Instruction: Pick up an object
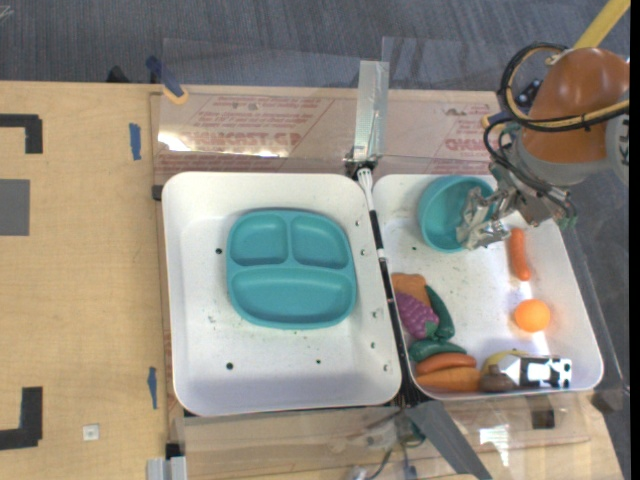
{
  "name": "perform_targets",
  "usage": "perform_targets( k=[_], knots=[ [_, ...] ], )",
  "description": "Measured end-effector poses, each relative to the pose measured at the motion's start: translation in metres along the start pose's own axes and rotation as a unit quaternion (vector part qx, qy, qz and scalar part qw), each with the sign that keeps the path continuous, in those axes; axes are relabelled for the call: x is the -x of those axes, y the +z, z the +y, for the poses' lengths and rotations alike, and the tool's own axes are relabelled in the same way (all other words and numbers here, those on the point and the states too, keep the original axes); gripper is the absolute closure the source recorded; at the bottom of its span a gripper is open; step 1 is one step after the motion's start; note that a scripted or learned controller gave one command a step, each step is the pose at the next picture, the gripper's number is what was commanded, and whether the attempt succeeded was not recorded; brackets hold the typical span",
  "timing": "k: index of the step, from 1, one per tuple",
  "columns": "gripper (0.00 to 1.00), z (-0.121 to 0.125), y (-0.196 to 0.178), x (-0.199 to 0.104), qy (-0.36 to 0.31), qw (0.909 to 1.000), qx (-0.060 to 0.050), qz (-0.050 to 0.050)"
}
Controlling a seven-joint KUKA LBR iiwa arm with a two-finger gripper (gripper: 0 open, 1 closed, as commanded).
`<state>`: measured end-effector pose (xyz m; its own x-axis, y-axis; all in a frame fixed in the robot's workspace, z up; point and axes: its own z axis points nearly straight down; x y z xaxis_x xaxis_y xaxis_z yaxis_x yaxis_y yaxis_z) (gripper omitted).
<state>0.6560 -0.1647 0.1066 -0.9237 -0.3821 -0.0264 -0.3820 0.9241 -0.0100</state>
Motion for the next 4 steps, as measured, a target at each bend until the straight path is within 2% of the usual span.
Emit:
perform_targets(
  k=[1,2,3,4],
  knots=[
    [0.00,0.001,0.002,-0.001,0.000,1.0000,0.001,0.001],
    [0.00,-0.018,0.017,-0.023,0.024,0.9997,0.003,0.009],
    [0.00,0.010,0.017,-0.009,-0.010,0.9999,0.004,0.009],
    [0.00,0.019,0.016,-0.010,-0.066,0.9978,0.003,0.008]
  ],
)
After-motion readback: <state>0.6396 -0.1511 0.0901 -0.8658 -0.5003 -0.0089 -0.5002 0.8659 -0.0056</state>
